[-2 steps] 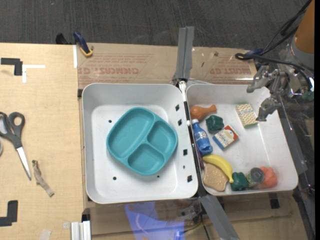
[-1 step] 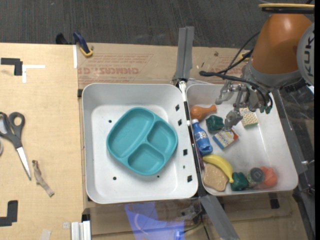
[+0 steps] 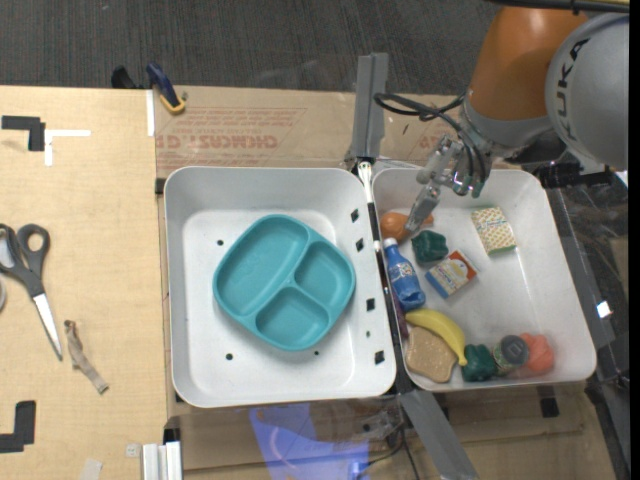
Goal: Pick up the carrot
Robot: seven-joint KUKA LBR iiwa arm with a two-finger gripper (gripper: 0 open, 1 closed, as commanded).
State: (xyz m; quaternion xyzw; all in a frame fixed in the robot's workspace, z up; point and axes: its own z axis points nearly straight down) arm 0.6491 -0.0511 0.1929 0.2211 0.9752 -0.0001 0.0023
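Small orange carrot (image 3: 395, 224), smooth plastic-looking toy with rounded end showing. Lies on floor of right white bin, at its left wall, toward far end. Partly hidden: grey finger crosses over its right side, so full length and taper not visible. Blue bottle just beside it on near side; dark green toy to its right. Whether anything grips it: cannot tell.

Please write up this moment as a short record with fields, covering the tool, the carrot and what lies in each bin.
tool: low in the right bin, at its left end
carrot: orange, just left of the tool's tip, against the divider
grasp: cannot tell
left bin: teal divided plate
right bin, others: blue bottle, banana, bread slice
bench: scissors at far left
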